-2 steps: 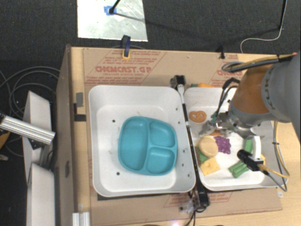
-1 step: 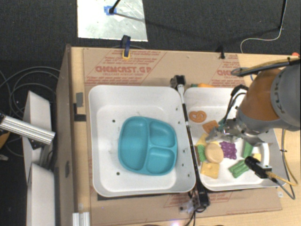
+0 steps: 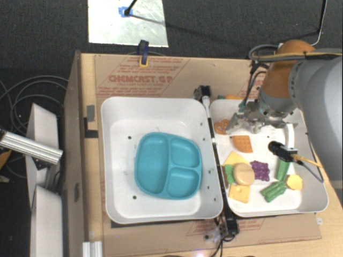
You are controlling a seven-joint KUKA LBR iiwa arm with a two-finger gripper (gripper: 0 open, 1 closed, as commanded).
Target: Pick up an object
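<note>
From above, the pincer [image 3: 247, 121] hangs low over the far end of the right bin [image 3: 316, 199]; whether it is released or clenched, I cannot tell. The toy food lies nearer the camera than it: an orange wafer [image 3: 242, 143] just below, then a yellow wedge [image 3: 235, 159], purple grapes [image 3: 260, 169] and a green pod [image 3: 274, 190]. The wafer looks the closest pick, a short drop toward the camera. A blue tray [image 3: 167, 165] sits in the left bin [image 3: 120, 116].
</note>
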